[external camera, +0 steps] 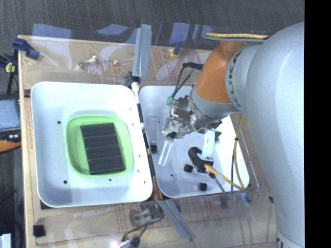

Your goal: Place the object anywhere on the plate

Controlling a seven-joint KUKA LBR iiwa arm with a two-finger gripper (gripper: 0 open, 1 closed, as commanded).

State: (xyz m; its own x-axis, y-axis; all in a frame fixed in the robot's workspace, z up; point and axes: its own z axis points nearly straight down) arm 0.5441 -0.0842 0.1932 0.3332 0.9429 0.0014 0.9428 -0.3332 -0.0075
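Observation:
A square lime-green plate (74, 138) rests in the left white bin (44, 102). On the plate lies a black ridged rectangular block (102, 148), flat, covering most of its middle. My gripper (172, 129) hangs over the left half of the right white bin (155, 99), well right of the plate and apart from the block. A pale translucent strip (164, 153) shows just below the gripper; I cannot tell whether it belongs to the gripper or lies in the bin.
The grey arm with its orange band (217, 76) covers the right bin's upper right. A raised divider (144, 138) separates the two bins. Small black studs (202, 186) dot the bin floors. Wooden bench edge runs around both bins.

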